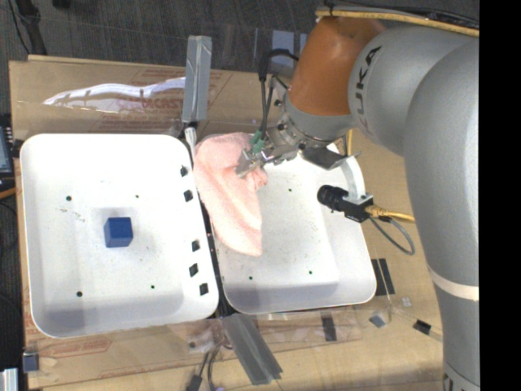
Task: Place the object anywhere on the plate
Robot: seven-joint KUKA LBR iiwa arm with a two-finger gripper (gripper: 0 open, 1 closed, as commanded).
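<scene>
The gripper [259, 157] sits near the frame's centre, low over a pink cloth [232, 194] draped along the right bin's [326, 279] left side. It may be pinching the cloth's top edge, but I cannot tell. No plate is apparent, so placing remains undone.

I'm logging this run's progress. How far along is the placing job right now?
Nothing looks finished yet. The small blue cube sits alone in the left white bin, untouched. The gripper is down at the pink cloth that lies along the left side of the right white bin; I cannot tell whether it grips it. I can make out no plate, so placing remains.
</scene>
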